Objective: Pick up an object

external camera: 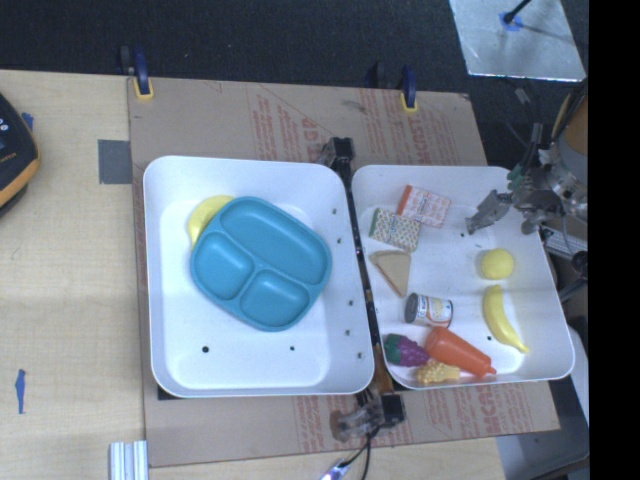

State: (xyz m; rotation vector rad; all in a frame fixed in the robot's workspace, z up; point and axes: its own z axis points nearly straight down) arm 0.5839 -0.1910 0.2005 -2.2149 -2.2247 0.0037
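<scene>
The right bin (455, 183) holds several toy foods: a yellow lemon (495, 264), a banana (501, 318), an orange carrot (459, 352), a small can (431, 310), a bread wedge (393, 269), two small boxes (424, 206) (395, 229), purple grapes (404, 349) and a yellow corn piece (437, 373). My gripper (489, 211) hangs over the right bin's upper right part, above and slightly left of the lemon. Nothing shows between its fingers.
The left bin (170, 308) carries a blue divided plate (260, 262) lying on a yellow object (205, 214). Clamps (142, 71) (407, 80) pin the cardboard at the back. A yellow-black device (14, 158) sits at the far left.
</scene>
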